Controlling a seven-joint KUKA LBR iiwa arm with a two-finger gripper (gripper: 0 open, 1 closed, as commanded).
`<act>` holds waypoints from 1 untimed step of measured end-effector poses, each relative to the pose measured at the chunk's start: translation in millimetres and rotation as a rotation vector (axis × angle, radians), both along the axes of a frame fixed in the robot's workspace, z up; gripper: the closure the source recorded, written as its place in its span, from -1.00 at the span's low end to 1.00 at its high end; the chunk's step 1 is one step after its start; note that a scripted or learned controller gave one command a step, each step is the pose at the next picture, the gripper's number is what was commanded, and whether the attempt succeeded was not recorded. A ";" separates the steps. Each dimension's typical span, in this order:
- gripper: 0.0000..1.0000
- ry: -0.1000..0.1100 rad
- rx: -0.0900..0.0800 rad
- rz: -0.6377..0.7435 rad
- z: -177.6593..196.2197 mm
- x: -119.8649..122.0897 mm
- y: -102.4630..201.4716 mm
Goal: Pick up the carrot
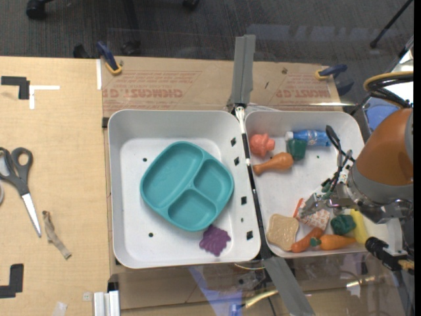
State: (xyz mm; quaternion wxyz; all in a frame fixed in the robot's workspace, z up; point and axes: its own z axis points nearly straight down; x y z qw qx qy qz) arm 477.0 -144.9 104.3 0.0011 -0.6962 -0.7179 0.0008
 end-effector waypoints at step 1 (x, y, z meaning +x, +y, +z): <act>-1.00 -0.001 -0.001 0.079 25.6 50.1 38.1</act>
